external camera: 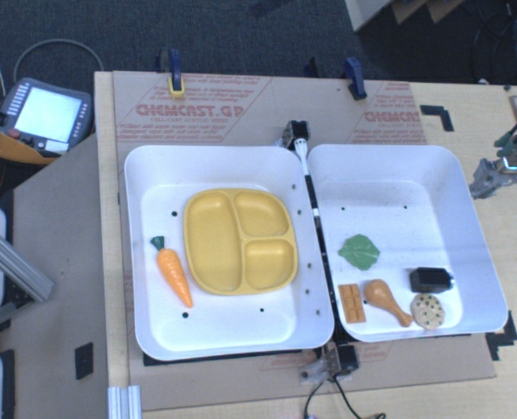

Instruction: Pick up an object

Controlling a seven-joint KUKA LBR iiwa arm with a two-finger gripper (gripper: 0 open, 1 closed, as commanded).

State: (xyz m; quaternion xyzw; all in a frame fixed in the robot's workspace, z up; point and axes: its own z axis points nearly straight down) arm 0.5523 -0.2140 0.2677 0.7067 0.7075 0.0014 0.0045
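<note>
here the gripper (500, 171) sits at the far right edge, just outside the right bin (468, 199), too small and blurred to tell how it stands. in that bin, toward the near side, lie a green leaf (360, 251), a black block (430, 279), a drumstick (388, 300), a tan wafer (352, 303) and a speckled cookie (427, 310). the left bin (145, 208) holds a yellow divided plate (239, 239) with a carrot (173, 273) just beside it on the left.

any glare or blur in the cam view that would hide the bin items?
Camera view: even, soft light, only faint shadows; the carrot, yellow plate and green leaf read sharply. The gripper at the right edge is small and soft, detail unclear.
</note>
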